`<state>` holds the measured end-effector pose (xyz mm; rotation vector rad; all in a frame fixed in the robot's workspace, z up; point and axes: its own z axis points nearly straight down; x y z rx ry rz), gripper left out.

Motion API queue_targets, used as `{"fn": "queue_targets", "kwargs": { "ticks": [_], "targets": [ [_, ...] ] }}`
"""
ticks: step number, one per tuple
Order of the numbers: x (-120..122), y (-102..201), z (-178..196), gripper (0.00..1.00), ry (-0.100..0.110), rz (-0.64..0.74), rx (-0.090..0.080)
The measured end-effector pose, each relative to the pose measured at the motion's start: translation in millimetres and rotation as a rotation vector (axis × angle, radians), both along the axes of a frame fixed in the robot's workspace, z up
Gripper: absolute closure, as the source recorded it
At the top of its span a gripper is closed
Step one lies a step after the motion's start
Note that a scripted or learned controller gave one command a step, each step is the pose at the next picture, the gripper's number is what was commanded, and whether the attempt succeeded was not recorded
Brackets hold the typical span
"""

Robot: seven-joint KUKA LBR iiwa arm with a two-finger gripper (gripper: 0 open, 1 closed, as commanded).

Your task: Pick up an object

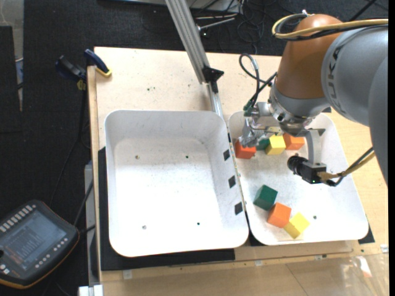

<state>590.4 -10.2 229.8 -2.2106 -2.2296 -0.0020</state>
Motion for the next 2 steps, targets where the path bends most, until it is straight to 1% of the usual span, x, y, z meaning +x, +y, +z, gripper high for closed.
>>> {"fn": "queue_targets", "kwargs": {
  "ticks": [1, 2],
  "targets": [
    [-14, 51, -9, 1.0, 0.002, 0.0, 0.0],
    [-31, 99, 6, 1.0, -0.001, 0.001, 0.0]
  ]
}}
